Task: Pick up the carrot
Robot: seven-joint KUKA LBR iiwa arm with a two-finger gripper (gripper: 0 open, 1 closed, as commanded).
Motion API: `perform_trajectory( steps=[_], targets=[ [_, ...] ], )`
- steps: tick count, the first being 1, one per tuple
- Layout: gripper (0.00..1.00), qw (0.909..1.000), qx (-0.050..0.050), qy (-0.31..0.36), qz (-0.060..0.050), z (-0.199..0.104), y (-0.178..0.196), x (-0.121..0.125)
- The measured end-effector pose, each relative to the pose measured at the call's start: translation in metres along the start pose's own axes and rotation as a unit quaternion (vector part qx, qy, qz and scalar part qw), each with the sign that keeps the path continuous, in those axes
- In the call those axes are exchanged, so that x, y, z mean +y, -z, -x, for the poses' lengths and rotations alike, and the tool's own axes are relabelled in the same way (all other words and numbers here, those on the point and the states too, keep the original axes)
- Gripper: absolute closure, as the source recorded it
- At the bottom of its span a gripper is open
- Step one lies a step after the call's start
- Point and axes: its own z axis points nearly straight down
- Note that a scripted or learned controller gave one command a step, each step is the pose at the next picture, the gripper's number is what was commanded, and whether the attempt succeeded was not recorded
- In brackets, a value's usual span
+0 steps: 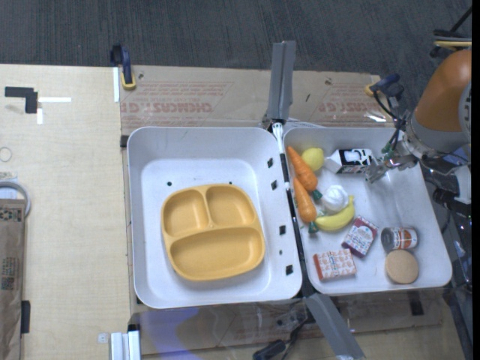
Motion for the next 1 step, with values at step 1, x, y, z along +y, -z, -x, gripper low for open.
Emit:
perform_trajectory(
  steps=[1],
  targets=[
    [1.00, 0.9979, 0.000, 0.065, 0.000, 0.0037, 0.0003, -0.0341]
  ],
)
